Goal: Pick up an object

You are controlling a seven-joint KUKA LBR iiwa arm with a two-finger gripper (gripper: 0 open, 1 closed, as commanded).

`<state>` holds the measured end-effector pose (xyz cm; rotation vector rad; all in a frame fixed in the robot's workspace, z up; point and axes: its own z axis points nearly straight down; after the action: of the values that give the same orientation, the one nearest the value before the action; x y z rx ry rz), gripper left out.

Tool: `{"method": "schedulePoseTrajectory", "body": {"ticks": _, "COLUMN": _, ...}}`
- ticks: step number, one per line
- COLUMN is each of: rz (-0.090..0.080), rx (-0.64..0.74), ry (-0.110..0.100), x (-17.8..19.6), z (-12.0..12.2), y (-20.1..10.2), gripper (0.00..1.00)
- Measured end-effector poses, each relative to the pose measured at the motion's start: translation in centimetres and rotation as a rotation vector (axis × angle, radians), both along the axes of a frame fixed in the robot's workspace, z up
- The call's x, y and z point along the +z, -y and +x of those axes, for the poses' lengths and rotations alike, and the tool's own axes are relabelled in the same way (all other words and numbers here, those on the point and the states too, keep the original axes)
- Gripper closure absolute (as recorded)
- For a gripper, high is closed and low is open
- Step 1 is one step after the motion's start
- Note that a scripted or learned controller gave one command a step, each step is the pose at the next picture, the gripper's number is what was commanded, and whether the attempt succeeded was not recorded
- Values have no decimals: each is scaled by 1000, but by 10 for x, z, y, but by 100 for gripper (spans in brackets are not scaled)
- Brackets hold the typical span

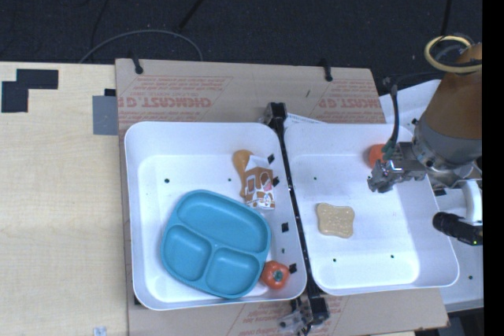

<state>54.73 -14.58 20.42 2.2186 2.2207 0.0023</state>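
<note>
Start at the near edge, operator: your tomato (275, 275) sits in the near corner of the left bin (146, 161), tucked against the divider side and touching the blue tray (214, 243). That tray has three compartments and lies tilted across the near half of the left bin, taking up most of its floor.

Move your eye a little farther in and you have the toast (335, 220), a pale, flat slice lying alone on the floor of the right bin (409, 264), near the middle and well apart from the walls.

Farther in the left bin, just past the tray's far corner, there's a small patterned carton (259, 189) in white and brown, close to the divider. Touching it on the far side is a tan, rounded piece (242, 162); you can't make out what it is from here.

Now the arm (455, 110), coming in from your right over the right bin's far side. The end effector (383, 177) hangs over that bin, near its far right part, beyond the toast and apart from it. Whether it's released or clenched, I cannot tell; the metal parts blur together. Just behind it an orange ball (376, 154) peeks out, partly hidden by the hardware, and you can't say from this angle whether the two touch.

Beyond both bins lies cardboard (236, 94) on the counter (55, 193).
</note>
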Motion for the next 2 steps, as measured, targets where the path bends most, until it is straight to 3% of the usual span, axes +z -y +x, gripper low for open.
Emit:
{"method": "schedulePoseTrajectory", "body": {"ticks": 1, "rz": 0, "rx": 1, "ry": 0, "x": 57, "z": -9, "y": 3, "gripper": 100}}
{"method": "schedulePoseTrajectory", "body": {"ticks": 2, "rz": 3, "rx": 2, "ry": -7, "x": 42, "z": -12, "y": -47, "gripper": 100}}
